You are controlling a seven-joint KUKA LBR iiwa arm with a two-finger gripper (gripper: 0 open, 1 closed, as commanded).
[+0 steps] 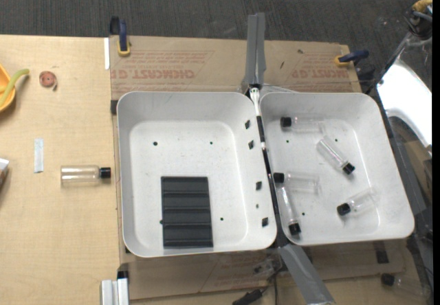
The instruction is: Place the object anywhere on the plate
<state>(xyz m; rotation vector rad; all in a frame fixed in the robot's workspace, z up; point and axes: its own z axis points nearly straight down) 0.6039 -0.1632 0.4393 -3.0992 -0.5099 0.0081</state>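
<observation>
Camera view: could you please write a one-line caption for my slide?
Two white bins side by side: a dark ribbed plate in the left, five clear black-capped vials in the right.

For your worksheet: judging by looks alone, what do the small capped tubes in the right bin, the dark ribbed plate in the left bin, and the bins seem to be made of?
Tubes: probably clear plastic or glass; the bin floor shows through them. Their caps are black and opaque.
Plate: likely matte black plastic or rubber, ribbed, with no shine.
Bins: seemingly white moulded plastic, smooth with rounded corners.
</observation>
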